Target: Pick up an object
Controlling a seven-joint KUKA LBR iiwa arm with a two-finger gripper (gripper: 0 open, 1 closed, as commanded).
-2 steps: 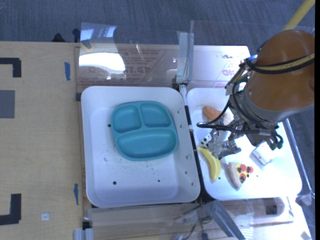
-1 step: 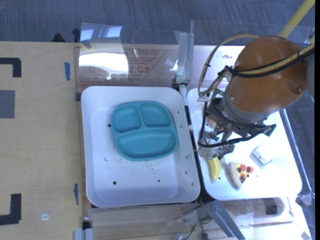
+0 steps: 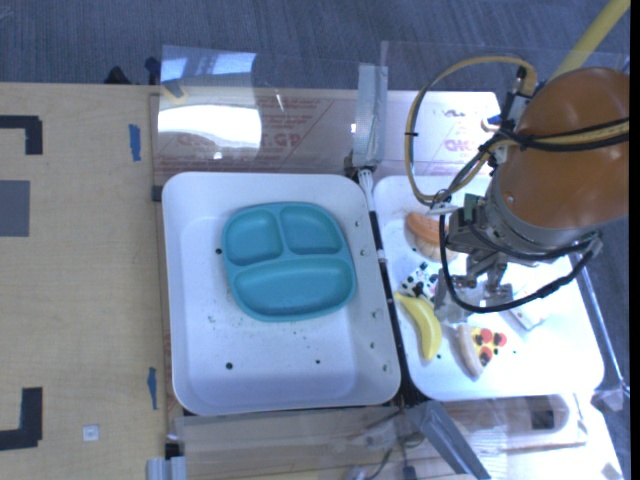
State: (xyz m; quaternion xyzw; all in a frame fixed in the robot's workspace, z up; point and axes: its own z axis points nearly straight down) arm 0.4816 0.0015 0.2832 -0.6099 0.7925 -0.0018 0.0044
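Observation:
My gripper hangs low over the middle of the right bin, under the orange band of the arm. Just left of it lies a yellow banana. Below it sits a pale slice with red and yellow spots. An orange-and-white piece lies at the bin's back left, partly hidden by the wrist. A small black-and-white thing rests between that piece and the banana. The arm hides whatever lies straight under the gripper.
The left bin holds a teal divided plate near its middle. A clear plastic panel stands behind both bins. Loops of cable arch over the back of the right bin.

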